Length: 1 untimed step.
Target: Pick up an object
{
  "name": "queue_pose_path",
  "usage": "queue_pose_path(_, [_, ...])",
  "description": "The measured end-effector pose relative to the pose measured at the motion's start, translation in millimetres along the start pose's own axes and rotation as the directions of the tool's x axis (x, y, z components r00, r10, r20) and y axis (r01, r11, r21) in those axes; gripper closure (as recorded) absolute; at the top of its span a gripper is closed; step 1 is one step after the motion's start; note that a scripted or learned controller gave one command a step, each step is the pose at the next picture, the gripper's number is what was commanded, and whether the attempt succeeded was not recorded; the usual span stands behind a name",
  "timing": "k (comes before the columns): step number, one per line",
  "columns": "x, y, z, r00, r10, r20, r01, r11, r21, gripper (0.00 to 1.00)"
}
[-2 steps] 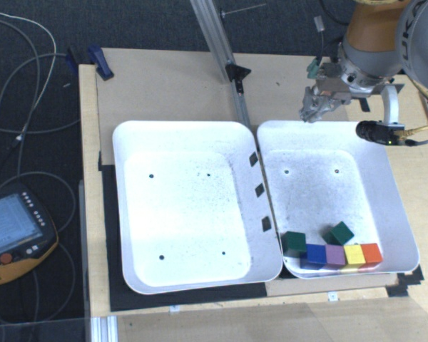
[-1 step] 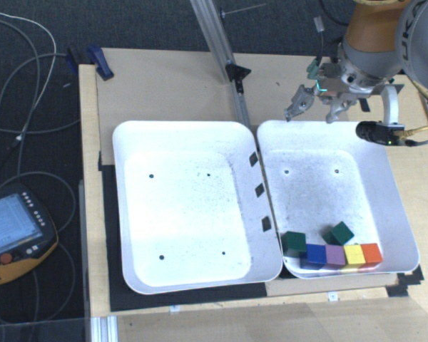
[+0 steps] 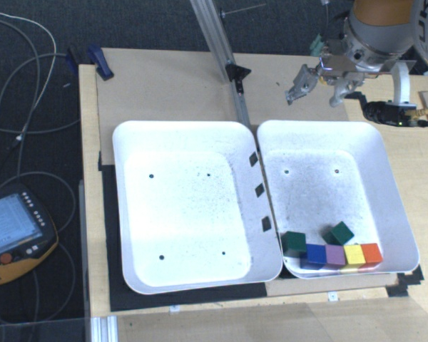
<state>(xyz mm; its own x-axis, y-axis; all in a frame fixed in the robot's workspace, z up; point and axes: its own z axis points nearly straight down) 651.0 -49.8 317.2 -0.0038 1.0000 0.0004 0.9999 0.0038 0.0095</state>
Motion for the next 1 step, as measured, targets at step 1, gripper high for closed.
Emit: queue_pose_path(1, [110.7, 26.0, 92.5, 1.000, -0.004, -0.003, 0.004, 1.000, 0.018, 0.00])
